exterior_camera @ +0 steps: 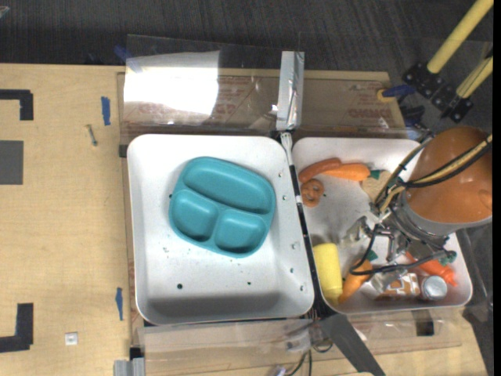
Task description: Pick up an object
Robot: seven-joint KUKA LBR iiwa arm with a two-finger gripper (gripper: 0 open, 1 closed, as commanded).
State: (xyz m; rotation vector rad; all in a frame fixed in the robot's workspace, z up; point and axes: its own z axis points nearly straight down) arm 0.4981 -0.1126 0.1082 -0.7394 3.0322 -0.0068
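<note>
Orange and yellow toys are crowding the right bin (337, 210), where the claw (385, 245) is hovering, its opening impossible to tell. It should be centring over one separate piece before closing.

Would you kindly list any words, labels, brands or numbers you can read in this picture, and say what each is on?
None can be read.
Clear panel behind the bins: faint reddish print, too blurred to read.
Packet in the right bin, below the gripper: a label with markings, too small to read.
Teal divided tray: no text.
</note>
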